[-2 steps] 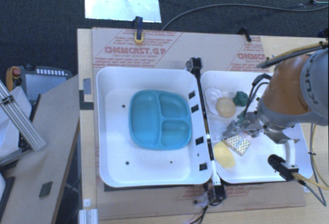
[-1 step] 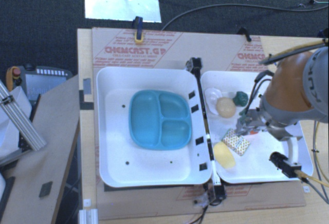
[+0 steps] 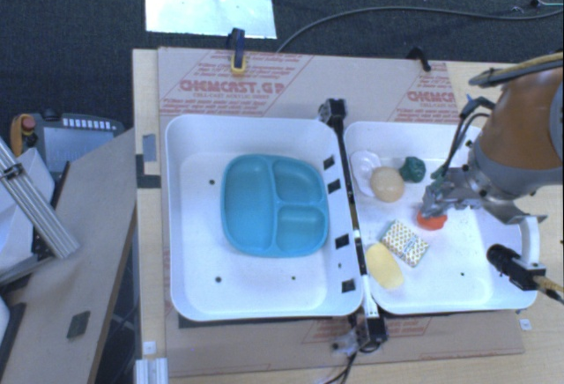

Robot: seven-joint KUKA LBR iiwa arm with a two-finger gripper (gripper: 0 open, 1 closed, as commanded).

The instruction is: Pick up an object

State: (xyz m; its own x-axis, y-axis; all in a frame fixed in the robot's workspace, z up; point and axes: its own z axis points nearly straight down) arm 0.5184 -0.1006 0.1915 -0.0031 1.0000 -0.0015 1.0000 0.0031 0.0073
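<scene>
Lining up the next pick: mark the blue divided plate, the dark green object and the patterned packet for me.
blue divided plate (image 3: 273,204): camera view, on its central ridge.
dark green object (image 3: 411,168): camera view, on its top middle.
patterned packet (image 3: 405,241): camera view, on its flat upper face.

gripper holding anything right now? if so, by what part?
Cannot tell. The gripper is down in the right bin, right at a small orange-red object, but the view doesn't show that object between its fingers.
</scene>
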